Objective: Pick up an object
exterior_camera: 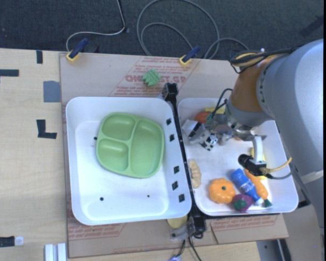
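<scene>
right bin (282, 145) front: orange toy pumpkin (221, 191), purple toy (241, 202), blue bottle (243, 181) | mid: small white cube with black dots (209, 142) just beside gripper (202, 130) | finger state unclear | left bin (79, 162): green 3-compartment plate (131, 144)

The grey arm (299, 102) enters from three o'clock; its orange band (245, 88) sits above the wrist; the gripper (209, 137) points toward nine o'clock, lowered.
</scene>
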Robot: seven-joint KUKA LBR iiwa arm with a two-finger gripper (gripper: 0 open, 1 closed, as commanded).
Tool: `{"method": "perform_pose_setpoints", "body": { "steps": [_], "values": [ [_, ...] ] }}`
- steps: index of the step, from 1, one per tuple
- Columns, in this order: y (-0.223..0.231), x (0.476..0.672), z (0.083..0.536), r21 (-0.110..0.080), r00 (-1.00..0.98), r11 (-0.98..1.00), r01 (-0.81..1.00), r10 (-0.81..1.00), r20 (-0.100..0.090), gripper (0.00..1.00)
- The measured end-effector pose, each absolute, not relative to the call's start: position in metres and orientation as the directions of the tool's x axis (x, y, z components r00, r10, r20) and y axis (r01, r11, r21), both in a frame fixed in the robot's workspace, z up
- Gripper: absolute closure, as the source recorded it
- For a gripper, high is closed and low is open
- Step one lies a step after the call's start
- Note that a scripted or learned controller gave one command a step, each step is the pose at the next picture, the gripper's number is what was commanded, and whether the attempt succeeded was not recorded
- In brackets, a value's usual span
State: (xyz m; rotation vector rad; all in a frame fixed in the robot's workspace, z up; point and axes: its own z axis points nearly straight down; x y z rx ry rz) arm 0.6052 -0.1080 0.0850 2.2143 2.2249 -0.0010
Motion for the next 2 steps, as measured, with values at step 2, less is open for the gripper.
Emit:
{"method": "perform_pose_setpoints", "body": {
  "steps": [2],
  "values": [
    [-0.069,0.601,0.213,0.006,-0.006,0.006,1.000,1.000,0.000,1.00]
  ]
}}
